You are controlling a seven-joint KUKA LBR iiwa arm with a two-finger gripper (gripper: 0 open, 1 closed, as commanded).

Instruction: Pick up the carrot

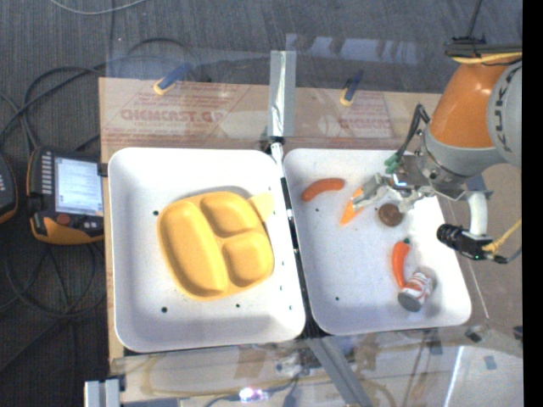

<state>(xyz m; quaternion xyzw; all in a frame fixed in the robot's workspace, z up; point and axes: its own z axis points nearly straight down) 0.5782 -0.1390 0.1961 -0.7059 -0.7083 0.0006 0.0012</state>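
So the bench (195,108) is a brown board on a dark grey carpeted floor, cables snaking around, and a handheld controller pendant (66,195) sits off the left edge. Two shallow white bins side by side: the left bin (136,312) has a yellow divided tray (218,242) in it, tilted a bit.

The right bin (356,308) is where the action is. The arm (475,113) comes in from the right, orange band and all, and the gripper (379,192) is down low over the far-middle part of that bin. Its fingers look spread fairly narrow, and the small carrot (349,213) seems to sit right at the tips, but it's too blurry to tell whether it's really pinched between them.

The carrot is a short orange wedge, slanted, just left of a brown round thing (390,214). An orange sausage-looking piece (322,188) lies further left, a bigger orange carrot-shaped item (400,261) nearer, touching a little can (415,290).
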